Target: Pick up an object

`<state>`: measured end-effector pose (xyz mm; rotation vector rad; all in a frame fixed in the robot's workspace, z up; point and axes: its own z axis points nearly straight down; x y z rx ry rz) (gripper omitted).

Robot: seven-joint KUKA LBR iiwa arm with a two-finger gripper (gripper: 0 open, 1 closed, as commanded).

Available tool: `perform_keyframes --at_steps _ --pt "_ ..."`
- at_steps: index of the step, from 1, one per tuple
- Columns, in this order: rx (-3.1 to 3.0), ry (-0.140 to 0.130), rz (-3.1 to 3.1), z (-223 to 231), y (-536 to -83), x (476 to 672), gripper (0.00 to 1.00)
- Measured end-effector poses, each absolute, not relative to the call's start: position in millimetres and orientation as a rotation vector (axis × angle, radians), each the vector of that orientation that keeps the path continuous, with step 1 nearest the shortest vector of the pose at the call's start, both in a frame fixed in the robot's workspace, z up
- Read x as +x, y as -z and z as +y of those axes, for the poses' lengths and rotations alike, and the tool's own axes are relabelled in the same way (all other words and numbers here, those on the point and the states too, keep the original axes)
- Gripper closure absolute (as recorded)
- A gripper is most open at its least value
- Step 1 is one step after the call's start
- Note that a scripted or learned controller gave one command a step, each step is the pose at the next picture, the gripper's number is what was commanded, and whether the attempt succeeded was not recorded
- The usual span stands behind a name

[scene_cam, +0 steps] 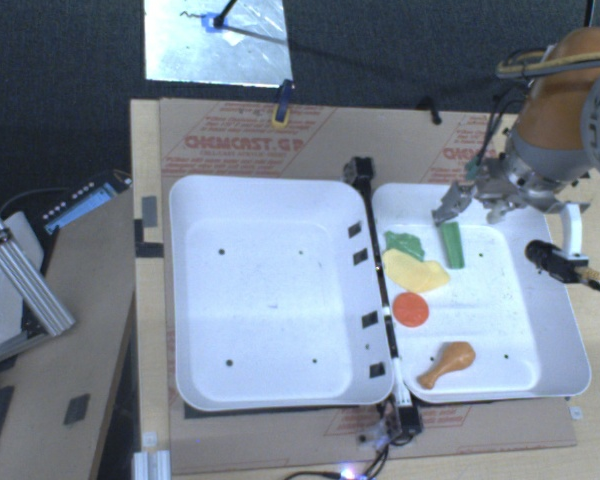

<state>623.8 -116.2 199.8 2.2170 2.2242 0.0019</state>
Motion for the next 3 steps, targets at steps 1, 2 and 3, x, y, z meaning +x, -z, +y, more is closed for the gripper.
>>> perform_keyframes --at_steps 1,2,3 --pt "2.213 -0.005 2.226 -116.1 -210.9 624.7 1.0" --pt "2.2 -0.016 2.234 -14.6 -277.7 662.2 1.0" --pt "2.201 -0.018 2.236 83.0 -344.9 669.5 1.0"
